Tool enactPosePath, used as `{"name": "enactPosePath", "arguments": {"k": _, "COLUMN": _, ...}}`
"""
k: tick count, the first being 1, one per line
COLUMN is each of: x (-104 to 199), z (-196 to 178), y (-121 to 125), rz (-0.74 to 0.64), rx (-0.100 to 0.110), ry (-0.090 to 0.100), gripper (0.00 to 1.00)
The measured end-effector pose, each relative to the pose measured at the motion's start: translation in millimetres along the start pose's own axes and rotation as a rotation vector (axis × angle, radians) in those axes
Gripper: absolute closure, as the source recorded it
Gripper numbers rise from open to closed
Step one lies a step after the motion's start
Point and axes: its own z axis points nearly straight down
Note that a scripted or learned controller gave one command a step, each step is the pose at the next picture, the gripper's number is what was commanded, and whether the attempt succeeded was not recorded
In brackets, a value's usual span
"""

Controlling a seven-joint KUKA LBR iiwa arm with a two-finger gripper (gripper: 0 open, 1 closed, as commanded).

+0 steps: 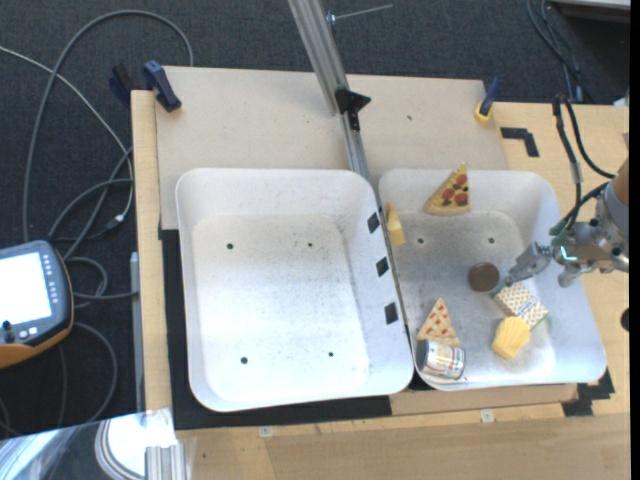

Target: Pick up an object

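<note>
White right bin [560,208] holds everything I can reach. My gripper [532,262] hangs over its right side; I can't tell how it's set. Nearest to it, just left of the tip and slightly lower, sits the brown puck [483,276].

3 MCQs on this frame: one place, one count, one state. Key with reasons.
1. Which shallow white bin holds the objects?
A. left bin
B. right bin
C. both

2. How many triangular pizza-slice toys?
A. one
B. two
C. four

3. The small tin can lies:
A. on its side at the near rim
B. upright in the centre
C. outside the bins

Key:
1 B: all objects sit in the right bin.
2 B: one slice at the far end, one near the front.
3 A: the can lies tipped by the front rim.

The claw hovers beside the round brown puck.
</note>
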Motion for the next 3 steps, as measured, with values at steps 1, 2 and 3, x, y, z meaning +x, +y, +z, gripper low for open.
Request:
{"name": "enactPosePath", "arguments": {"k": 1, "x": 0.1, "z": -1.9, "y": 1.0, "rz": -0.001, "rx": -0.005, "ry": -0.001, "gripper": 0.0}}
{"name": "enactPosePath", "arguments": {"k": 2, "x": -3.5, "z": 60.3, "y": 3.0, "rz": 0.0, "rx": 0.002, "ry": 0.0, "gripper": 0.0}}
{"name": "enactPosePath", "arguments": {"k": 3, "x": -4.2, "z": 109.8, "y": 4.7, "rz": 0.0, "rx": -0.008, "ry": -0.004, "gripper": 0.0}}
